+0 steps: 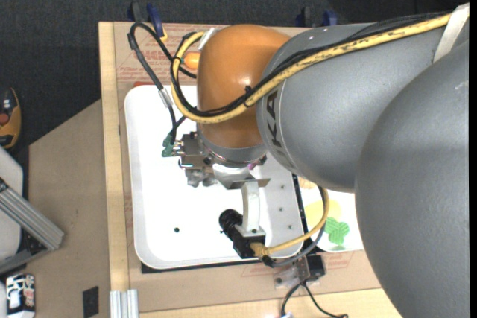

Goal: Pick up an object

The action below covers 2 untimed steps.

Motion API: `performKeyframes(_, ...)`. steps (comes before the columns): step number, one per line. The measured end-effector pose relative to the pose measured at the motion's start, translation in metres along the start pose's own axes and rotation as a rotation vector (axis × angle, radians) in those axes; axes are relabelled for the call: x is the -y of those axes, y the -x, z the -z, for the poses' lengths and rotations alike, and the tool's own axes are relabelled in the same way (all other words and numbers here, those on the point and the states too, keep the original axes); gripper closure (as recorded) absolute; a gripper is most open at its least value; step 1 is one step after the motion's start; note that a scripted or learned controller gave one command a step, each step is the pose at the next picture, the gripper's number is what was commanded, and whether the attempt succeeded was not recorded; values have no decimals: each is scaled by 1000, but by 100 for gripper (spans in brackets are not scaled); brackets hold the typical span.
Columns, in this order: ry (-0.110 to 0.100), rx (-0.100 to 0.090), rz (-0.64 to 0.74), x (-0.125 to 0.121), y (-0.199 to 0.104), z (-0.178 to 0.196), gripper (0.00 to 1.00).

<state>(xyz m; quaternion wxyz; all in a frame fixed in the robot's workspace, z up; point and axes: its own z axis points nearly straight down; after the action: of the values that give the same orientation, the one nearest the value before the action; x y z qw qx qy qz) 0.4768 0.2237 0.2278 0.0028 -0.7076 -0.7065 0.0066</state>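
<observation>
My arm's orange wrist band [227,82] hangs over the left white bin [149,182] and covers most of it. The gripper [197,173] shows as a grey metal part under the wrist, low over the bin's middle. No object can be seen at the gripper. An orange object [191,60] peeks out behind the wrist at the bin's far edge. In the right bin, a green object [339,233] and a yellow one [335,202] lie partly hidden by the arm.
The bare white floor of the left bin shows along its left and near sides, with a small dark speck [177,229] on it. The wooden bench edge [112,160] runs along the left. The grey arm covers most of the right bin.
</observation>
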Motion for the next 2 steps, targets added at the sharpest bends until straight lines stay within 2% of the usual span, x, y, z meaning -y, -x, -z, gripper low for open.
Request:
performKeyframes(1, 19, -8, 3, -2, -1, 65, 100)
performKeyframes(2, 2, -1, 0, -13, 0, -43, 100)
